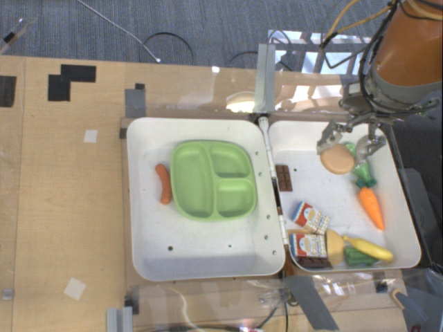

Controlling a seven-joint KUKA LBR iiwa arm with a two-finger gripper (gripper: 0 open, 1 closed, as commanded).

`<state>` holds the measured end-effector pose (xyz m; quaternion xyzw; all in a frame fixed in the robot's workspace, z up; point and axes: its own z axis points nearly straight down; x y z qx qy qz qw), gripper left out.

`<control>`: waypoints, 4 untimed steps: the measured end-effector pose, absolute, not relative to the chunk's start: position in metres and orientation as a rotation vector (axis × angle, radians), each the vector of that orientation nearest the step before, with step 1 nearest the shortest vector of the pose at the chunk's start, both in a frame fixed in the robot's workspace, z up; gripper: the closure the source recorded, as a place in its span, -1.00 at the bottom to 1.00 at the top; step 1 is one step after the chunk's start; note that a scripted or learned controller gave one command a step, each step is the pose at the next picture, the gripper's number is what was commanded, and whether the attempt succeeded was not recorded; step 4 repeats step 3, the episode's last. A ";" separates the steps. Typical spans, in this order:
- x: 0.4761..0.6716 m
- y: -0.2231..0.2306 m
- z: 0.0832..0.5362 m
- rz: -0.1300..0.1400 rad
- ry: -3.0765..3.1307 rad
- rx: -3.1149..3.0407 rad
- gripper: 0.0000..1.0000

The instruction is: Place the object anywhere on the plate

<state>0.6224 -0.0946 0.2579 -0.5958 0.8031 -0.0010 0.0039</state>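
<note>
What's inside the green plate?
Nothing lies in the green plate; its three compartments all show bare. An orange sausage lies beside it on its left, in the same white bin, not on the plate.

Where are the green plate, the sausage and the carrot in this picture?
green plate (196, 185), camera view, floor of its large left compartment
sausage (165, 183), camera view, middle of its length
carrot (372, 208), camera view, middle of its orange body

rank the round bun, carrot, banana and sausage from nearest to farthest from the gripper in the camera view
Measured from the gripper, over the right bin:
1. Round bun, right bin, just below the gripper.
2. Carrot, right bin, lower and slightly right.
3. Banana, near the right bin's front edge.
4. Sausage, left bin, on the far side of the green plate.
</note>
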 end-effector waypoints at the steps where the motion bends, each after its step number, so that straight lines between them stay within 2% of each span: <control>1: 0.592 -0.040 0.184 0.005 2.411 -2.008 1.00; 2: 0.617 0.030 0.244 -0.006 2.069 -2.351 1.00; 3: 0.617 0.029 0.243 -0.004 2.074 -2.350 -1.00; 4: 0.617 0.029 0.243 -0.004 2.074 -2.350 -1.00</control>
